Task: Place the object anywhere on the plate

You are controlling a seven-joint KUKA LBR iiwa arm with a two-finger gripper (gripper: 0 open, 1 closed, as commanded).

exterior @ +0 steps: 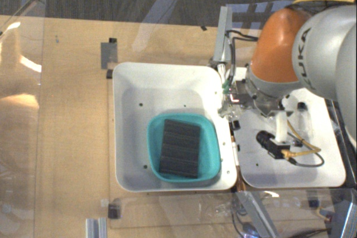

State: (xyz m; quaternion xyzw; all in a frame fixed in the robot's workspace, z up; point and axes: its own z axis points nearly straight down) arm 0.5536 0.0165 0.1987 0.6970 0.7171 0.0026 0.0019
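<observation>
A dark grey ribbed block (180, 148) lies flat on the teal plate (210, 142), roughly in its middle. The plate sits in the front right part of the left white bin (131, 120). My gripper (230, 98) hangs under the orange-banded wrist (279, 47), over the wall between the two bins. It is above and to the right of the plate, apart from the block. The wrist hides most of it.
The right white bin (329, 170) lies under the arm. A black connector with a yellowish cable (287, 149) hangs over its floor. A metal post (223, 30) stands behind the bins. The wooden bench (61, 136) stretches to the left.
</observation>
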